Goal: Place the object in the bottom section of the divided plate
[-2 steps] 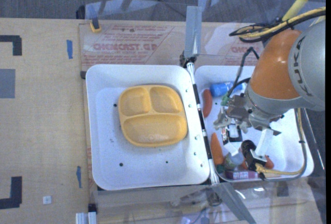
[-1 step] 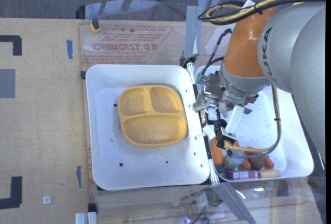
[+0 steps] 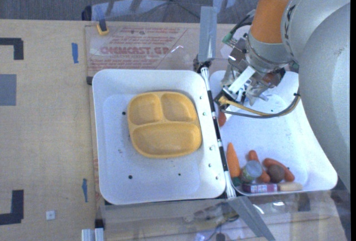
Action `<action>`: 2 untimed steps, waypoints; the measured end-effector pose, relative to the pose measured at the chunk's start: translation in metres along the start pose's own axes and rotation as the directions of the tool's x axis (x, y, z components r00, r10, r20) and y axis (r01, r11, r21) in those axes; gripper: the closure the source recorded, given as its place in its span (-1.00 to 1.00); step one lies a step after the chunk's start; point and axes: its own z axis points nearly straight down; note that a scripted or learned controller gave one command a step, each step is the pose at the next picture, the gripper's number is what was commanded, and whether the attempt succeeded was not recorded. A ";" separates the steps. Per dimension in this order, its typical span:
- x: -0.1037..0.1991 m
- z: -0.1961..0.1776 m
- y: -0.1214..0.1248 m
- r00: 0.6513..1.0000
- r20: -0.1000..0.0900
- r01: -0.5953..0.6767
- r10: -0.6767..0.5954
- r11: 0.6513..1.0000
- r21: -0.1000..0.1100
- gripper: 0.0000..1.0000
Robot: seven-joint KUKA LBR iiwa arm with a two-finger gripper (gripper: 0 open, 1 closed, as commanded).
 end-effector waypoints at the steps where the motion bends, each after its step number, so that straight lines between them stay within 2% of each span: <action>1: -0.020 0.001 0.016 0.999 0.001 -0.054 0.054 0.999 0.002 1.00; 2: 0.024 0.037 -0.053 0.986 0.002 -0.164 0.164 0.986 0.003 1.00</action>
